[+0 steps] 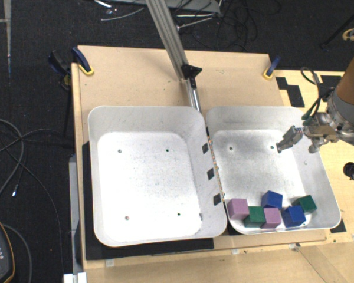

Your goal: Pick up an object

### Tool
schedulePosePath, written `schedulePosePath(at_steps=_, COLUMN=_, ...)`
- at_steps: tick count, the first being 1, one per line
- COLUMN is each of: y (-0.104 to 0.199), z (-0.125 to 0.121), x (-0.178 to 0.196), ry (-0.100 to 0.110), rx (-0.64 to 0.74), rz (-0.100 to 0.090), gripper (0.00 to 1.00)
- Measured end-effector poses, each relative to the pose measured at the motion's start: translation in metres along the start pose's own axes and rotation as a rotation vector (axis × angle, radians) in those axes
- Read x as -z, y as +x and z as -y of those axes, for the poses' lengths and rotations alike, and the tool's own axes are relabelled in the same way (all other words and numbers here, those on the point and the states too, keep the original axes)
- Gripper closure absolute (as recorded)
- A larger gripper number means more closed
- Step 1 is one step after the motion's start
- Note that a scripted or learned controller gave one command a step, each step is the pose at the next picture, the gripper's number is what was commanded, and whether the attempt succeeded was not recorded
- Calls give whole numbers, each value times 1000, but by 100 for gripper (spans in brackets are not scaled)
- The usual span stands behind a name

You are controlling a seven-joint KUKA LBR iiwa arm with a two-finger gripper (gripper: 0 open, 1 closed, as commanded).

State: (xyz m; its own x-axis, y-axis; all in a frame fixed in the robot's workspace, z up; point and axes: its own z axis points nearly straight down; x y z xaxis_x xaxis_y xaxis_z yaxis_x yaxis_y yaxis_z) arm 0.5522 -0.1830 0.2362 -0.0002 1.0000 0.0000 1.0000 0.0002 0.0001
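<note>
Several small cubes cluster at the near edge of the right bin point(248, 158): a purple cube point(238, 208), a green cube point(256, 216), a pink-purple cube point(272, 217), two blue cubes point(272, 199) point(293, 216) and another green cube point(307, 204). My gripper point(301, 142) hangs over the right bin's far right part, well above and behind the cubes. It is open, with one finger point(288, 139) reaching left and nothing between the fingers.
The left bin point(97, 128) lies beside the right one on the wooden bench. A slanted metal pole point(168, 31) comes down to the bins' shared far edge. Clamps point(82, 61) point(272, 66) sit at the bench's far corners.
</note>
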Motion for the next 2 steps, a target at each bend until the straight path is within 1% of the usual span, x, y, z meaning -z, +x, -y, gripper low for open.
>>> schedulePosePath(at_steps=1, y=27, z=-5, x=39, ry=-6, rx=6, rz=1, gripper=0)
schedulePosePath(at_steps=2, y=80, z=-45, x=60, ry=-6, rx=9, rz=-1, gripper=0)
